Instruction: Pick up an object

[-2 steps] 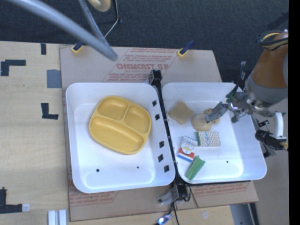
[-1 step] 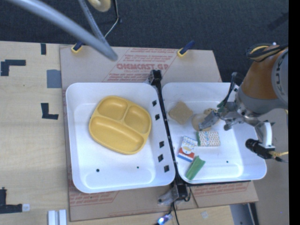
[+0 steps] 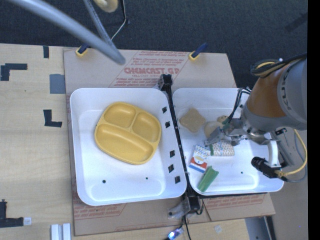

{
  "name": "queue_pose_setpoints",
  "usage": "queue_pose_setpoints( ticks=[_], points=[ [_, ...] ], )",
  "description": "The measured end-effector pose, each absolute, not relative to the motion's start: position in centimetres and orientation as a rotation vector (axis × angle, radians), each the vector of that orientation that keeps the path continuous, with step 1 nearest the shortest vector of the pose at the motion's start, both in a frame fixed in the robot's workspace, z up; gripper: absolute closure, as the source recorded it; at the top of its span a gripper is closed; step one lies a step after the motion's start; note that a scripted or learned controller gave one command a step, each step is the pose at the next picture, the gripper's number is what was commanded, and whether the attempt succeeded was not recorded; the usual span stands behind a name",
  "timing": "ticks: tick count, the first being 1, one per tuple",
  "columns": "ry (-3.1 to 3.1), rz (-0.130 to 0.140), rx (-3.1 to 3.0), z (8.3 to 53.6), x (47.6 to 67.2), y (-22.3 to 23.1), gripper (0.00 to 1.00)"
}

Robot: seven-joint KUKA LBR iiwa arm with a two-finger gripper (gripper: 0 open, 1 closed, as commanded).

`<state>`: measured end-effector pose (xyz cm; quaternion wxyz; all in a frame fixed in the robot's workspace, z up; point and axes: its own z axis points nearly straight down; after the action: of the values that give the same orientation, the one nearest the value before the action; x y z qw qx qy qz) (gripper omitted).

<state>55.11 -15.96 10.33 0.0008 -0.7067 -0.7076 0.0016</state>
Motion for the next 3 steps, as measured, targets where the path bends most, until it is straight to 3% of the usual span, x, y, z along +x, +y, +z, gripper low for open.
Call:
queue_pose_setpoints(
  ticks=[1, 3],
  points=[
    [-2.224, 0.001, -2.219, 11.7, 55.3, -15.9, 1.0],
    [-2.225, -0.002, -2.221, 21.4, 54.8, -16.4, 1.0]
  ],
)
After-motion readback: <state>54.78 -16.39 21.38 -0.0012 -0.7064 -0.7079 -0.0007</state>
